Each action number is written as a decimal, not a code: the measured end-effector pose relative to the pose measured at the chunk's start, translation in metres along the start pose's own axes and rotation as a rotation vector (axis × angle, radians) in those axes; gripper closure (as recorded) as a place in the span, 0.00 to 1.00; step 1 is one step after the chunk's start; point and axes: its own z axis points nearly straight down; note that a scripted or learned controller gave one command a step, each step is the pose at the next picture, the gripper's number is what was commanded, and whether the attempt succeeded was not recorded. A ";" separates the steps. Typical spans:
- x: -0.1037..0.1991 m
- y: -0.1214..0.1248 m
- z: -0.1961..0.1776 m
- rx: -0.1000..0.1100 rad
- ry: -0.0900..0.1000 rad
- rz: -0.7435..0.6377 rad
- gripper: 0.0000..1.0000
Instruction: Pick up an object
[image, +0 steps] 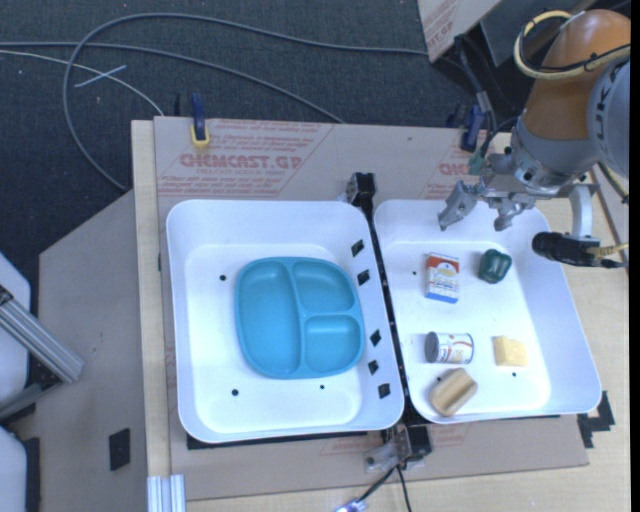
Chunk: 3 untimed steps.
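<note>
My gripper (478, 212) hangs open over the far edge of the right bin (560, 330), its two grey fingers spread with nothing between them. In that bin, just below the gripper, lie a small red, white and blue box (441, 277) and a dark green cup-like object (493, 265). Nearer the front are a small can on its side (450, 347), a yellow block (511, 351) and a tan wooden cylinder (452, 390).
The left bin (200, 380) holds a blue divided plate (299, 316). A black divider with clips (372, 290) runs between the bins. A black handle (565, 247) juts from the arm on the right. Cables trail across the dark floor behind the bench.
</note>
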 end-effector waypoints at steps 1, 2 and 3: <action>0.000 0.003 -0.009 -0.015 -0.002 -0.003 0.00; 0.003 0.011 0.036 -0.011 -0.001 -0.004 0.00; -0.005 0.013 0.096 -0.009 -0.001 -0.002 0.00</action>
